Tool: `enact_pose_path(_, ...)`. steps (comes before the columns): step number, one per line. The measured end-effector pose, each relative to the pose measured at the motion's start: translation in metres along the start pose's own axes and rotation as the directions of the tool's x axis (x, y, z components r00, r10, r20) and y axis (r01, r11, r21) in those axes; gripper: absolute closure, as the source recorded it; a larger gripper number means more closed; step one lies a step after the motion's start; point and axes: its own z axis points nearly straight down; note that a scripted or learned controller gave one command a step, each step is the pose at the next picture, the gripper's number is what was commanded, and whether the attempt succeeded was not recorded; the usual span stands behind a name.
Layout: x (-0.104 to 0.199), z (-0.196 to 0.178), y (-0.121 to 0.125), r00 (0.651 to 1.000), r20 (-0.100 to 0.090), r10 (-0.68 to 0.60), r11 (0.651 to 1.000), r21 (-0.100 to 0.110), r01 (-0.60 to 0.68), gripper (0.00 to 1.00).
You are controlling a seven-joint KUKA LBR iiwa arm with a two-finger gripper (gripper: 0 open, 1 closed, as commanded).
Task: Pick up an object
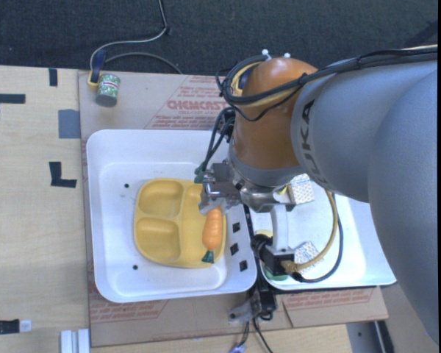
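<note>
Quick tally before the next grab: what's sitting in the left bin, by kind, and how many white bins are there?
Yellow divided plate: 1
Toy carrot, lying on the plate's right edge: 1
White bins, left and right: 2
Total: 4

Two shallow white bins sit side by side on a bench w/ brown cardboard (184,109) under them; red print on the cardboard, partly hidden. The left bin (103,197) is fully seen; the right bin (360,259) is mostly covered, its near corner showing. A small greenish can (107,89) stands on the cardboard beyond the left bin's far left corner, well apart from it. A black cable (143,39) runs from near the can across dark carpet (73,13) at top. Left of the bins, light wood surface (29,256) w/ black and grey marks.
</note>
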Motion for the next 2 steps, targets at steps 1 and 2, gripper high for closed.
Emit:
enact_pose_path(1, -0.054, 0.019, 0.022, 1.000, 0.002, 0.002, 1.000, 0.000, -0.002, 1.00)
enact_pose_path(2, -0.017, -0.004, -0.003, 1.000, 0.000, 0.000, 1.000, 0.000, 0.000, 1.00)
